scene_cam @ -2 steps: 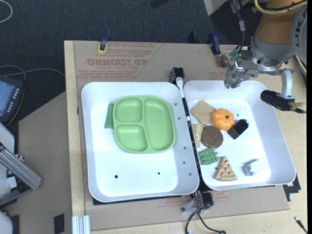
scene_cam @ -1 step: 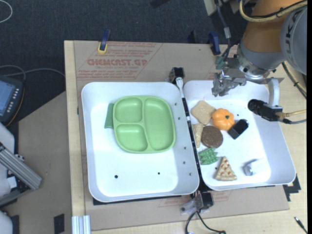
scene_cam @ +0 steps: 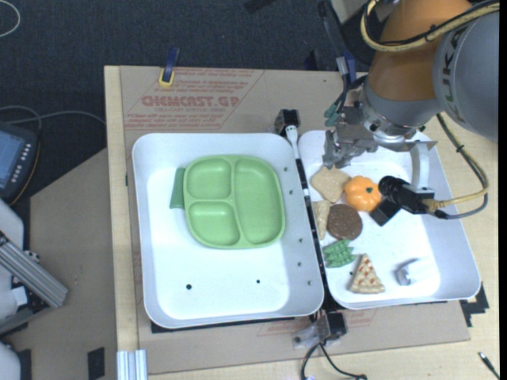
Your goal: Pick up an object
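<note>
**While hanging over the right-hand bin, jaw state unreadable**

Reaches in from the right as a grey arm with an orange band, ending in a dark two-finger gripper over the far left corner of the shallow white right-hand bin. Cannot tell whether the jaws stand wide or narrow: too dark and small to read. Sits just beyond the tan toy bread slice; touching or apart, cannot tell.

Candidates for picking, all in that same bin:

- Tan toy bread slice near the left wall, closest to the gripper.
- Round orange toy pumpkin just right of the bread, touching or nearly so.
- Flat brown round toy patty just in front of the pumpkin.
- Green toy pea pod nearer still, beside the left wall.
- Triangular toy pizza slice next to the pea pod, near the front rim.
- Small grey metal piece right of the pizza, apart from it.

Holds, in the shallow white left-hand bin, a pale green three-compartment plastic plate, lying flat toward the far side.
</note>
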